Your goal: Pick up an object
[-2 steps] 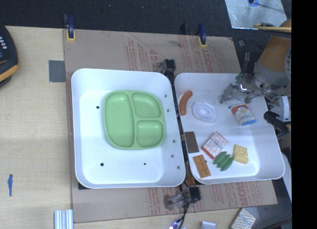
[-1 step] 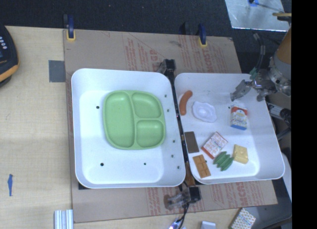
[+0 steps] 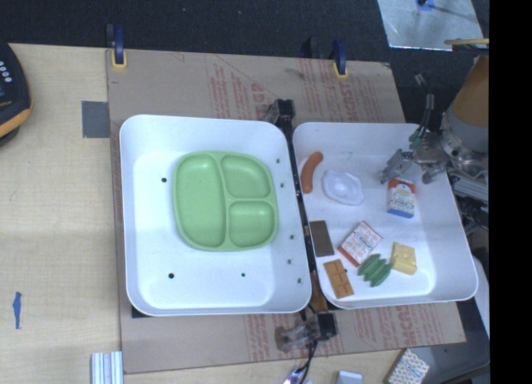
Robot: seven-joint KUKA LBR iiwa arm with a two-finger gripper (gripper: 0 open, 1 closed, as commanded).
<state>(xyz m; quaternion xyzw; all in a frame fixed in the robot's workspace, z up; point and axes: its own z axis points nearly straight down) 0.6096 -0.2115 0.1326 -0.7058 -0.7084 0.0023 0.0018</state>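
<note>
Objects are lying in the right bin: a small carton near the far right corner, a sausage at the left wall, a clear cup, a red-and-white packet, green pods, a yellow block and a cracker. The end effector is hovering just above the carton, fingers spreading open, gripping nothing. A green divided plate is sitting in the left bin.

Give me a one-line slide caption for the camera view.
Gripper hovers above a small carton in the right bin; green divided plate sits in the left bin.
</note>
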